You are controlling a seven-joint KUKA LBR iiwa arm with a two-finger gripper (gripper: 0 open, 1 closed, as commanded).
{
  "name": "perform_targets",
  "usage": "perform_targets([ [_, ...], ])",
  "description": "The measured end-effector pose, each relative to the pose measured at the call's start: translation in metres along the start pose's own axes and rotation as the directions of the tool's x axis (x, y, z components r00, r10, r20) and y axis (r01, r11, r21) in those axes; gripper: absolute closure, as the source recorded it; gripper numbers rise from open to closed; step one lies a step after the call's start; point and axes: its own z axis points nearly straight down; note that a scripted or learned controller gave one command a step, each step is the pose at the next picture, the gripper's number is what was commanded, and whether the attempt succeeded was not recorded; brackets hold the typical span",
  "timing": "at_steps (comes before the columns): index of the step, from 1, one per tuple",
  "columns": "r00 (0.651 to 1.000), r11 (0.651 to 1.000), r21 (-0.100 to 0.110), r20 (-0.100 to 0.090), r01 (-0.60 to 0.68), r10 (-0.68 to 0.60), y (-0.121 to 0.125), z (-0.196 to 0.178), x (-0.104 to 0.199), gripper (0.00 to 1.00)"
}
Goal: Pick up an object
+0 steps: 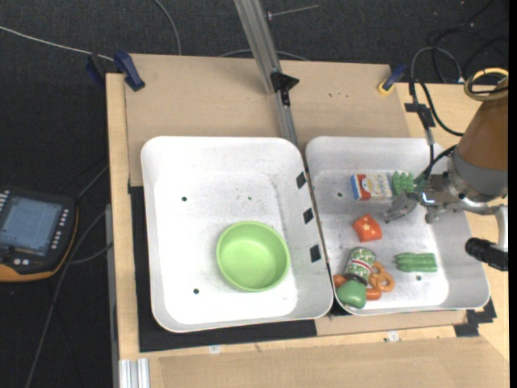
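Underneath, a tan bench (pixel 210 95) stands on dark carpet, bearing a left bin (pixel 161 217) with a green bowl (pixel 253 255) and a right bin (pixel 452 293). Blue clamps grip the bench's far corners, and a handheld pendant (pixel 32 233) lies off to the left. Nearest the gripper (pixel 408 204) are a small red-and-white carton (pixel 371 187) and an orange-red block (pixel 367 228). The carton sits just left of the gripper, the block slightly lower-left. The fingers look parted with nothing between them, though the view is too coarse to be sure.
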Motion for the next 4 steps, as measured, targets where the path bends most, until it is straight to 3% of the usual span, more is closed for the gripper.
perform_targets([
  [1,1.0,1.0,0.0,0.0,0.0,0.0,-0.001,0.045,0.0,0.0],
  [2,1.0,1.0,-0.005,0.001,0.0,0.0,0.001,0.032,0.0,1.0],
  [4,1.0,1.0,-0.008,0.002,0.0,0.0,0.013,-0.065,-0.007,1.0],
])
